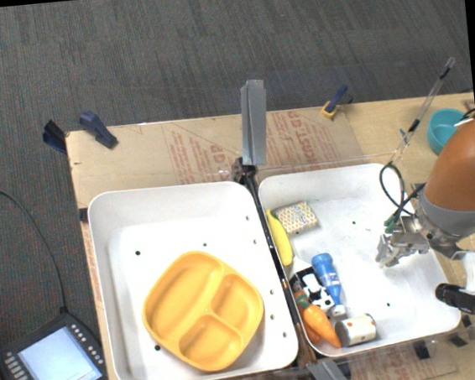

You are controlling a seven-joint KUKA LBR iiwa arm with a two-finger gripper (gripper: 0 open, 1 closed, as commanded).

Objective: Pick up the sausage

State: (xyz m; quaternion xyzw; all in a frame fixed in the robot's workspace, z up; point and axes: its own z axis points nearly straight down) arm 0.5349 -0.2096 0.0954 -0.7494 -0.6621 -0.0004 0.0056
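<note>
My gripper (393, 249) hangs over the right part of the right bin (364, 188), and nothing shows in its grasp. The bin's objects lie to its left along the near-left side. A short pale cylinder with a reddish-brown end (354, 330) lies at the front edge and may be the sausage; I cannot tell for sure. An orange carrot-shaped piece (319, 324) lies beside it. The gripper is well apart from both, up and to their right.
The right bin also holds a blue bottle (326, 277), a yellow banana-like piece (281, 241), a patterned beige block (296, 217) and a black-and-white item (306, 286). A yellow divided plate (203, 310) lies in the left bin (113, 215). A grey post (254, 124) stands behind the divider.
</note>
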